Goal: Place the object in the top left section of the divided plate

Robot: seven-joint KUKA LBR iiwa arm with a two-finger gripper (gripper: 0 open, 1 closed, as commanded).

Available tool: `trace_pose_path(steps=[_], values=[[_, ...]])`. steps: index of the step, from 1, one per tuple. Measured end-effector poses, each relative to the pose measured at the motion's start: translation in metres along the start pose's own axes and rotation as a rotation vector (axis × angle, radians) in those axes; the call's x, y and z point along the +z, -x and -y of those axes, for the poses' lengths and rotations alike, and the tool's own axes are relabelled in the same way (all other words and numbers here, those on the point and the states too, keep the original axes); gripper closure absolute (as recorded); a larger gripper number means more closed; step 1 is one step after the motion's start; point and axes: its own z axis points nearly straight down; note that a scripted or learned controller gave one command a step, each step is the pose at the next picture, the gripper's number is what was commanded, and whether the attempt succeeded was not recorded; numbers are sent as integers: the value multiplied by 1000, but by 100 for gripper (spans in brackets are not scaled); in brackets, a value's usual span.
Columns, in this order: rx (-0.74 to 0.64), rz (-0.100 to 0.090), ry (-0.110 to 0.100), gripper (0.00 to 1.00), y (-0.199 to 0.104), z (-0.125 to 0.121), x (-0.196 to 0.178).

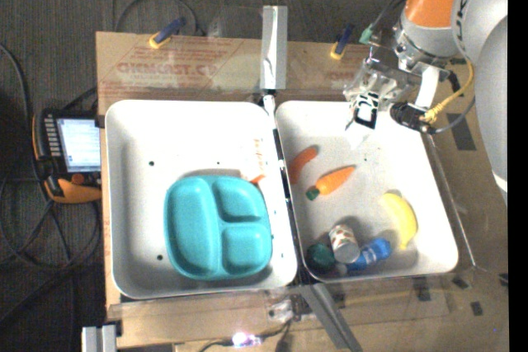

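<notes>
Pincer (pixel 363 113) hung at the upper edge of the right bin (pixel 445 260), above its far wall, and I could not tell whether it was released or clenched; nothing showed in its grip. Nearest it, just below and toward the divider between the bins, lay a small orange-red piece (pixel 304 157), and just beside that a carrot (pixel 333 180) with a green stub end. Further down the right bin sat a banana (pixel 400 216) against the outer side, and in the near corner a can (pixel 343 241), a blue bottle (pixel 371 252) and a dark green thing (pixel 322 255) huddled together, touching.

The task did not say which item was meant, so a wrong pick was the first risk. The carrot looked the likeliest target, but it lay slanted and close to the orange-red piece, so a descent slightly off could nudge both or close on neither. The crowded corner would be worse for a clean grasp.

The teal divided plate (pixel 183 218) rested in the left bin (pixel 132 136), well apart from the pincer. Its compartments were shallow with low ridges, so a long thing dropped carelessly could straddle a ridge or roll into the neighbouring section.
</notes>
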Motion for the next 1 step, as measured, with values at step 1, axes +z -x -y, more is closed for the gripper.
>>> trace_pose_path(steps=[1], values=[[30,-3,-4,100,-62,78,64]])
